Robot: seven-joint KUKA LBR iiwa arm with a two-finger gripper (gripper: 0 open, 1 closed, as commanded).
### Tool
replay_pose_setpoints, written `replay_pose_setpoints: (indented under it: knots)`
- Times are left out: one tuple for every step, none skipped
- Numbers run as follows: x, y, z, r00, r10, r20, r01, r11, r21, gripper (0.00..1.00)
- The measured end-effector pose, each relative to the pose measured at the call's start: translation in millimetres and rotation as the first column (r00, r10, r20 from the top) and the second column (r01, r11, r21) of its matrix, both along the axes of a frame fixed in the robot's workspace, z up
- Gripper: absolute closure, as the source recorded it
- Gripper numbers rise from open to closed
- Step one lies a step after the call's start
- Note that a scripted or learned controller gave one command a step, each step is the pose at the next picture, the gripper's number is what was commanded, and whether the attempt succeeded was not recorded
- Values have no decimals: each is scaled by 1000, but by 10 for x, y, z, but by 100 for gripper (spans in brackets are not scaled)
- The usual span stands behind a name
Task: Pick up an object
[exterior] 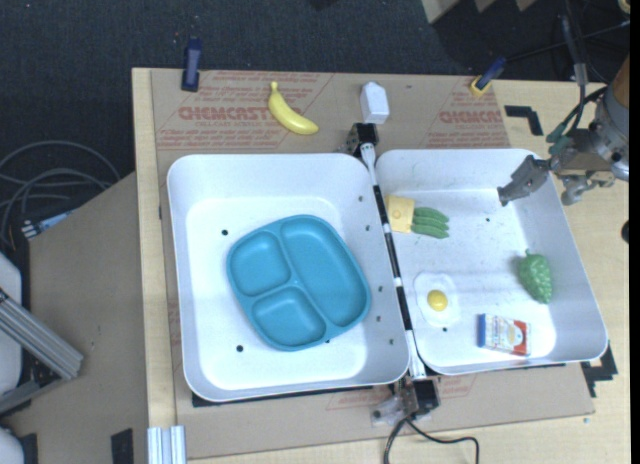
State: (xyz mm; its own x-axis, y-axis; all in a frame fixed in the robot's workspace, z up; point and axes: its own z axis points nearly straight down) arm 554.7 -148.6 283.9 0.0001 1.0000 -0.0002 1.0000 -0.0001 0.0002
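The right bin [470, 352] holds a yellow cheese wedge [400, 215] touching a green bean pod [431, 222], a toy fried egg [437, 300], a bumpy green grape bunch [536, 276] and a small blue, white and red box [502, 333]. My gripper [548, 186] hangs over the bin's far right corner, above and behind the grapes. Its two dark fingers are spread apart, open, with nothing between them.
The left bin [200, 202] holds a blue divided plate [296, 281]. A toy banana [291, 112] and a small white block [375, 101] lie on the cardboard behind the bins. Blue clips [191, 63] stand at the bench's back edge.
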Motion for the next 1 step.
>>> replay_pose_setpoints:
  knots:
    - [197,-656,-935,1000,-1,-3,1,1000,0,0]
